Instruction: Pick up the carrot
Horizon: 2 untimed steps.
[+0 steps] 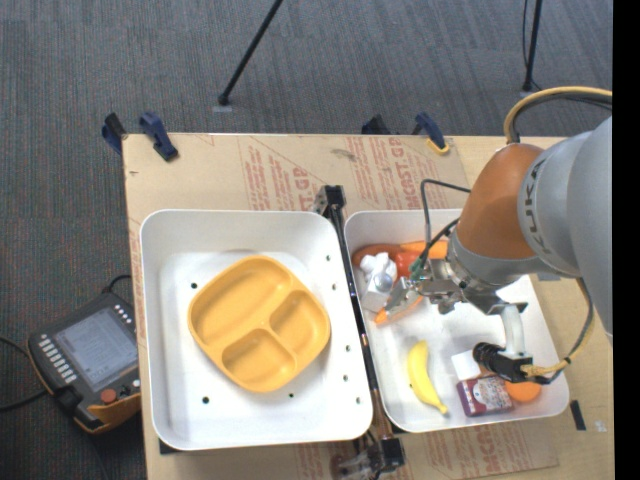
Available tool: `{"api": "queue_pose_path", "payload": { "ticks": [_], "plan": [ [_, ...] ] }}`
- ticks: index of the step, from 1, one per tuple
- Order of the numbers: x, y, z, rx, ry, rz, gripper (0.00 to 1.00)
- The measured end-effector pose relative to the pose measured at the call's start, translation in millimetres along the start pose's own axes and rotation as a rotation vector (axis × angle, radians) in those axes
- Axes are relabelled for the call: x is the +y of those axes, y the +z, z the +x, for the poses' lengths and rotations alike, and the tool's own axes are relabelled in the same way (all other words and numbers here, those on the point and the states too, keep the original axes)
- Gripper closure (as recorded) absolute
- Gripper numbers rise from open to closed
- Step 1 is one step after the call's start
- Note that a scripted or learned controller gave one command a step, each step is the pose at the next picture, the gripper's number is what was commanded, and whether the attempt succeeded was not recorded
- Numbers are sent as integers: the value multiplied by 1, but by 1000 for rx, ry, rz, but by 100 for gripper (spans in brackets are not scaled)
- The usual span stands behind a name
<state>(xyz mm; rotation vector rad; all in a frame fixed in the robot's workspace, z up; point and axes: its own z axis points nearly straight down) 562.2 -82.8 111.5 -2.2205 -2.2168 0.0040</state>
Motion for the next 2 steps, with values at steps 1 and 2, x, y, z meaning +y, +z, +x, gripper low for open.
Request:
{"api": "queue_pose_path", "payload": {
  "ticks": [1, 2],
  "plan": [
    [43, 24, -50, -1, -1, -3, 0],
    [43, 14, -50, 0, -4, -3, 100]
  ]
}}
